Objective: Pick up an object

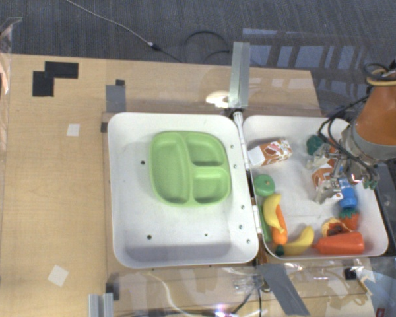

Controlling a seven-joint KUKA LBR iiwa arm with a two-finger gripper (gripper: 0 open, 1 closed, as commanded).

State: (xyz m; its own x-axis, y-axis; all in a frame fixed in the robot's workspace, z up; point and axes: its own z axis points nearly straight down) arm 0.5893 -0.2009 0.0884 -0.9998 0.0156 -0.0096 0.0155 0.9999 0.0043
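A slanted overhead view of a light wooden bench bearing two shallow white bins side by side.

The left bin holds a green divided plate with three compartments, lying flat near the bin's middle.

The right bin holds a scatter of small toy foods. A crumpled orange-and-white packet lies near its far left corner. Below it, against the left wall, sit a green round piece, a yellow banana-like piece and an orange piece touching it. A second yellow banana lies along the near edge, just beside a red-orange carrot-like piece at the near right corner. A blue piece stands near the right wall.

The arm's orange band enters at the right edge over the right bin. The gripper hangs low beside the blue piece, among cables; whether its fingers are wide, narrow or holding anything cannot be told.
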